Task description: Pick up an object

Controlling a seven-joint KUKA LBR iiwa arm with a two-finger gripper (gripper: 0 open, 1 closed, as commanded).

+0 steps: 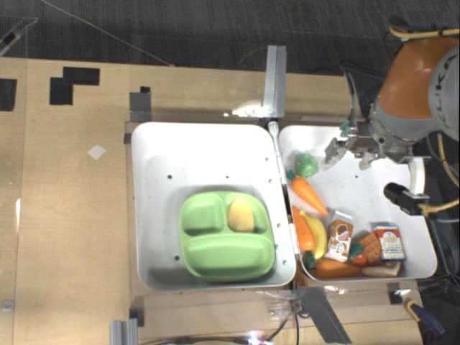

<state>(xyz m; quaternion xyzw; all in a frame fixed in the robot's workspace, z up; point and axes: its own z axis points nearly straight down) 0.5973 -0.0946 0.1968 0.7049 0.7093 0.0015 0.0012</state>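
Resting in green tray [215, 254]: yellow lemon [241, 213], smooth, oval.

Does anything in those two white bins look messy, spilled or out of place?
Nothing looks spilled or broken. The toy food in the right white bin lies jumbled toward its lower edge, some pieces overlapping. In the left white bin, a yellow rounded fruit sits in the green divided plate.

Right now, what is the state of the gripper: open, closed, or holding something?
Gripper: open, holding nothing, above the right bin near the green toy vegetable.
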